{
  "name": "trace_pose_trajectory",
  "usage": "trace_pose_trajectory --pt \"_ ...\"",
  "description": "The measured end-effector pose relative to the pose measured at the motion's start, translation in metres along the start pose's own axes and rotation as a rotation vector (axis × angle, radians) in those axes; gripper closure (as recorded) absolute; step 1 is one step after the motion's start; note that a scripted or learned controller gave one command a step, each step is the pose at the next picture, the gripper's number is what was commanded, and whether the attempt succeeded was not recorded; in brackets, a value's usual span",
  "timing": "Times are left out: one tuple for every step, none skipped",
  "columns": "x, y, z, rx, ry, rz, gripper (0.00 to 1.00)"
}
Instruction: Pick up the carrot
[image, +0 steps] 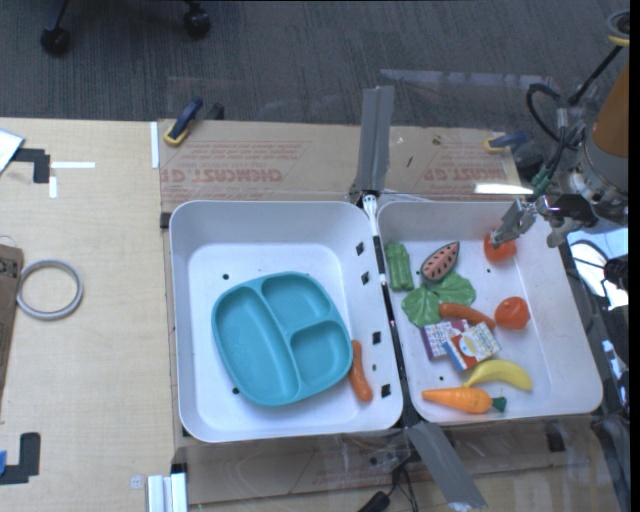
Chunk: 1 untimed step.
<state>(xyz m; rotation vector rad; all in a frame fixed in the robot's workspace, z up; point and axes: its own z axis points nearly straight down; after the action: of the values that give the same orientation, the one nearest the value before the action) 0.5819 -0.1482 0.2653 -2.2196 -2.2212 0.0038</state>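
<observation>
The carrot (461, 399), orange with a small green top, lies on its side near the front edge of the right bin (565, 330), just below a yellow banana (500, 374). My gripper (514, 226) hangs over the far right part of that bin, well behind the carrot. A small red-orange fruit (500, 248) sits right at the gripper's tip; I cannot tell whether they touch.
The right bin also holds a green cucumber (399, 266), a watermelon slice (439, 261), a green leaf (440, 297), an orange sausage-like piece (465, 312), an orange ball (511, 312) and a small box (460, 343). The left bin (190, 300) holds a teal divided plate (283, 338) and an orange sausage (360, 372).
</observation>
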Motion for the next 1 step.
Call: trace_pose_trajectory --pt "-0.0551 0.0484 0.0917 -0.001 0.000 0.101 0.00"
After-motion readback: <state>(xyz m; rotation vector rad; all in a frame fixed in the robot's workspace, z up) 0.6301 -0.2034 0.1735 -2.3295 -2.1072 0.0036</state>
